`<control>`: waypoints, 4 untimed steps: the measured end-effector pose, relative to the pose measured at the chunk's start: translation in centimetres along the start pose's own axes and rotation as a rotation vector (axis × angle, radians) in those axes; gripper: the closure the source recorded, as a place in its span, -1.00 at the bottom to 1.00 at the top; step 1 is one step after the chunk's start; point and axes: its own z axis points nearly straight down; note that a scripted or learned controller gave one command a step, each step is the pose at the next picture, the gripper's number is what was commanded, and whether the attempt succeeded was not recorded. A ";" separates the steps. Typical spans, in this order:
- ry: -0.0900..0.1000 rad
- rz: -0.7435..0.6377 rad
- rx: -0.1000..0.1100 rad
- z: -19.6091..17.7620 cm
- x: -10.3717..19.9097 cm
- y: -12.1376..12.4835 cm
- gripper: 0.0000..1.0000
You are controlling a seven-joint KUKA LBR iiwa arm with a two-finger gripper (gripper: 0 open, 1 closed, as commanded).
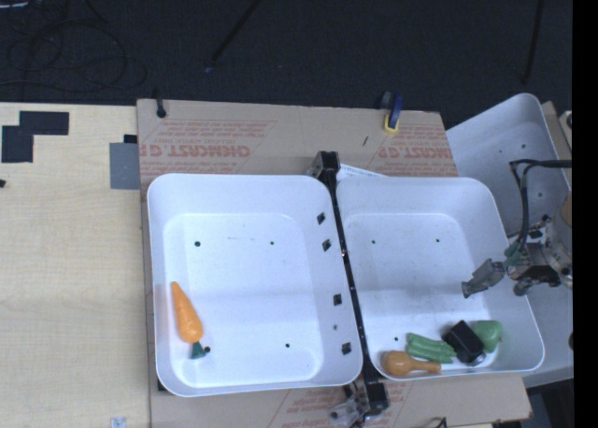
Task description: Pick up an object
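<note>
In the left bin [234,194], an orange toy carrot [185,313] with a green stem lies near the front-left corner. A cluster sits along the front wall of the right bin [420,197]: a yellow-orange pear-shaped toy [407,363], a green pod-like toy [429,349], a black block [464,341] and a green round toy [488,331]. My gripper [509,278] hovers over the right side of the right bin, just behind and above that cluster. Its fingers are spread, open, with nothing between them.
A black divider [340,272] with clips runs between the two bins. Cardboard [280,136] lies under the bins, with a yellow-and-blue clamp [391,114] at its back edge. A white panel [509,136] stands at the right, with cables nearby.
</note>
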 end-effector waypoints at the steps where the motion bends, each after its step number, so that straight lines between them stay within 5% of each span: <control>1: -0.002 -0.010 -0.018 -15.3 6.5 0.2 -1.00; 2: 0.003 -0.005 0.013 0.1 10.2 2.5 -1.00; 3: 0.001 -0.011 -0.018 -15.0 17.7 5.7 -1.00; 4: -0.002 -0.005 0.002 -15.1 17.3 5.4 1.00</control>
